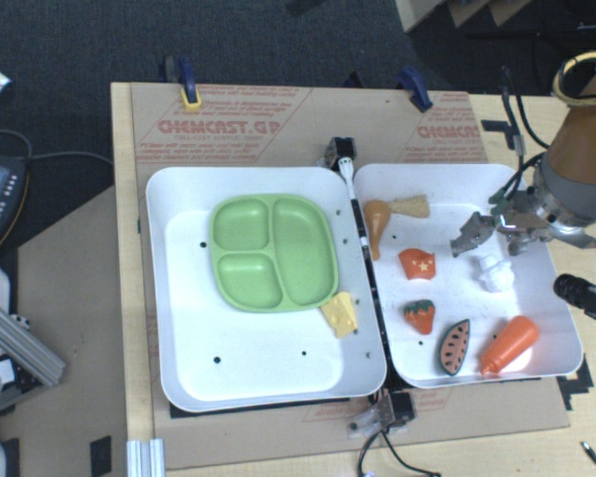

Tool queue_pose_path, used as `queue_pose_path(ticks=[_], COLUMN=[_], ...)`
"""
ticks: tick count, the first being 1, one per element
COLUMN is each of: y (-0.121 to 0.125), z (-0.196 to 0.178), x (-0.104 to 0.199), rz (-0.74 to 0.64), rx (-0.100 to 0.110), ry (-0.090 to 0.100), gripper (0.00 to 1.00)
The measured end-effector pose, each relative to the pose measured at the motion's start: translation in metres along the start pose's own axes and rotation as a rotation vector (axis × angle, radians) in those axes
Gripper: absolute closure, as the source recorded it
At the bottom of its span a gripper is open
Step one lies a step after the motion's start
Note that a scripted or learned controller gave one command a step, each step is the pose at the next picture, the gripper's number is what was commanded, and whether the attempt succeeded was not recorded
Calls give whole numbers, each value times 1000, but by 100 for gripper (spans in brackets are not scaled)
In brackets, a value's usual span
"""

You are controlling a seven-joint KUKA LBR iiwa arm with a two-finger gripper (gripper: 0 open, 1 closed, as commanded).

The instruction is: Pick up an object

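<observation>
Camera view looks down on two shallow white bins side by side on a brown board clamped at its far edge. In the left bin (179,356), wide bare floor lies along the near and left sides. A green divided plate (275,251) with three smooth, rounded compartments sits toward the far right of that bin, and a small yellow wedge like cheese (341,314) lies touching its near right corner, close to the wall between the bins.

Most of the objects lie in the right bin (447,182). An ice-cream cone (378,223) lies beside a tan wedge (413,206) near the far left corner. A red-orange piece (417,263) lies near the middle, a strawberry (420,315) nearer the camera, then a watermelon slice (454,347) and a glossy orange carrot (509,344) along the near edge. A small white lumpy object (495,273) lies toward the right wall.

The gripper (501,233) hangs just above that white object with its metal fingers spread apart and nothing between them. Bare bin floor shows between the gripper and the cone.
</observation>
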State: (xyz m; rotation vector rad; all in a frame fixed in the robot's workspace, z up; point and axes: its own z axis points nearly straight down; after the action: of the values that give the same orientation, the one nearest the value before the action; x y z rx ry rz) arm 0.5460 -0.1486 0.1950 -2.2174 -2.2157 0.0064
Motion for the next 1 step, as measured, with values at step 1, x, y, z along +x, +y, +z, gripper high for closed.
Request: queue_pose_path(ticks=[1], y=[3], z=[56], x=[-9], rz=[0], rx=[0], ry=[0], gripper=[0])
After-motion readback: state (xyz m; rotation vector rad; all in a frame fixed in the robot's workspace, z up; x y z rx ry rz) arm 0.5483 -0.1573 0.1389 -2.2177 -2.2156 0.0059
